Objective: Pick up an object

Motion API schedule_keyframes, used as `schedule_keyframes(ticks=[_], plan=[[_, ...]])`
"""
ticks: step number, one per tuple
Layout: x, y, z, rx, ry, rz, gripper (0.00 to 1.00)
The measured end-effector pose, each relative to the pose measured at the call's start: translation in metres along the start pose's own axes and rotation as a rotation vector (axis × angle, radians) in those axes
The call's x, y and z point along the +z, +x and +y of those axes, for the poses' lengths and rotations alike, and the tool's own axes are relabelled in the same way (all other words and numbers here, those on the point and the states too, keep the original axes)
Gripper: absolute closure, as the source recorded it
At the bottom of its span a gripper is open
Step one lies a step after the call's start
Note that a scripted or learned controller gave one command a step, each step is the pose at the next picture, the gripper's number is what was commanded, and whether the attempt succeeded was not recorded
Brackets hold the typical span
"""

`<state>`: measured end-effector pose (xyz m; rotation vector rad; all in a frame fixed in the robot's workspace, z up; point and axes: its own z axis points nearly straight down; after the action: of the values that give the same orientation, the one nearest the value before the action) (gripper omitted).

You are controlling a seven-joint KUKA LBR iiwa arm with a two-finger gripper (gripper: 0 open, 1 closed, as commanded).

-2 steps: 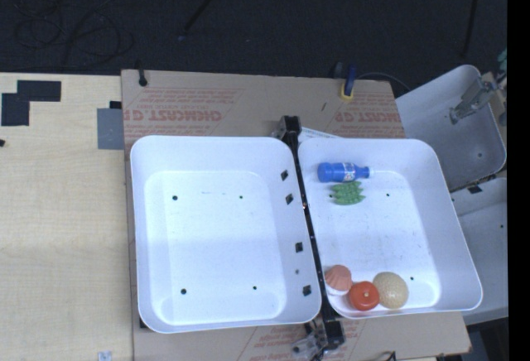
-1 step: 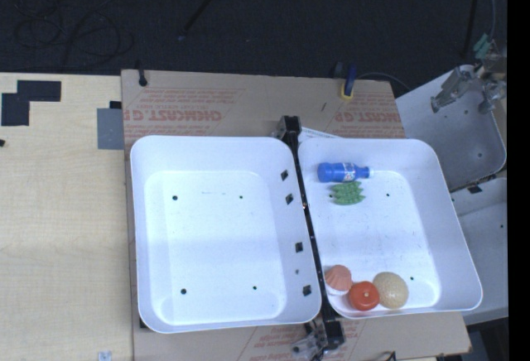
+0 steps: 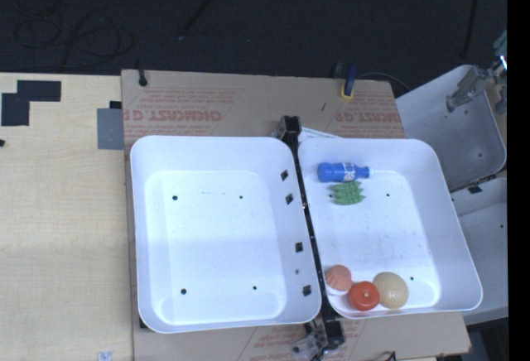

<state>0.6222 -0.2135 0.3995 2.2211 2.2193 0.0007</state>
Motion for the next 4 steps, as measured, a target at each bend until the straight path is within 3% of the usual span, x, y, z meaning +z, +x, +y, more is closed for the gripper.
schedule_keyframes(ticks=[1, 2, 3, 4], plan=[[-0.008, 0.001, 0.001, -0.005, 0.004, 0.0, 1.0], [-0.046, 0.002, 0.023, -0.006, -0.001, -0.001, 1.0], [-0.094, 0.001, 0.022, -0.006, -0.001, 0.0, 1.0], [-0.087, -0.001, -0.05, 0.002, 0.007, 0.003, 1.0]])
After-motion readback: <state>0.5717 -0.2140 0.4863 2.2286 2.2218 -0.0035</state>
